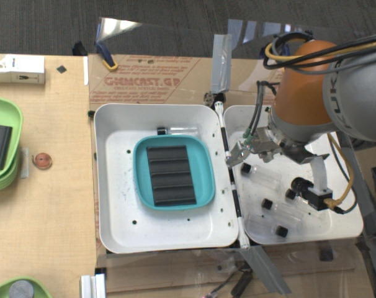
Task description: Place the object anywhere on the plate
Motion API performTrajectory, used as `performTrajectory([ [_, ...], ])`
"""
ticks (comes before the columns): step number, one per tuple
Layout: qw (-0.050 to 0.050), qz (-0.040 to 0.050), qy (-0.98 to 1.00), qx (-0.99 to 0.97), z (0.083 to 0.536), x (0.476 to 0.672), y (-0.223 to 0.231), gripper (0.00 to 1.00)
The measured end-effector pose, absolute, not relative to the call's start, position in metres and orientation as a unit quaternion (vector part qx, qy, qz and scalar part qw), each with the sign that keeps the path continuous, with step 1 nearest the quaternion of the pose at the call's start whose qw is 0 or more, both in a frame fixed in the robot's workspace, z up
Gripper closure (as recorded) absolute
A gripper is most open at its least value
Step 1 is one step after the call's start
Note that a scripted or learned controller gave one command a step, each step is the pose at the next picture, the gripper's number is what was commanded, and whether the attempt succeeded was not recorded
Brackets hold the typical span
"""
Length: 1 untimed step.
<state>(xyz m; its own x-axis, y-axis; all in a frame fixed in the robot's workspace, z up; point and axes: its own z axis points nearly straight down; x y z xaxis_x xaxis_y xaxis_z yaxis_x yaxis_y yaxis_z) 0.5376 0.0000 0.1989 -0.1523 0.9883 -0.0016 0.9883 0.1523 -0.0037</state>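
Observation:
A teal square plate [203,166] with a black ridged insert [170,175] lies in the middle of the left white bin [113,185]. A clear tube-like object with a black cap [175,130] rests on the bin floor just beyond the plate's far edge. Several small black pieces [267,202] and faint clear items lie in the right bin [337,225]. My gripper [239,156] hangs low over the right bin's left side, close to the divider between the bins, about level with the plate's right rim. I see nothing held in it.
The orange-banded wrist [303,85] and cables cover the right bin's far half. A black connector [312,194] hangs over that bin. Green trays [5,144] sit at the far left of the bench, and printed cardboard [151,76] lies behind the bins.

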Motion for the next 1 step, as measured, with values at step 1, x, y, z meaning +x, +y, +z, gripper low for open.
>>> performTrajectory([
  [1,0.0,0.0013,-0.756,-0.654,0.2465,0.5454,0.0133,0.0],
])
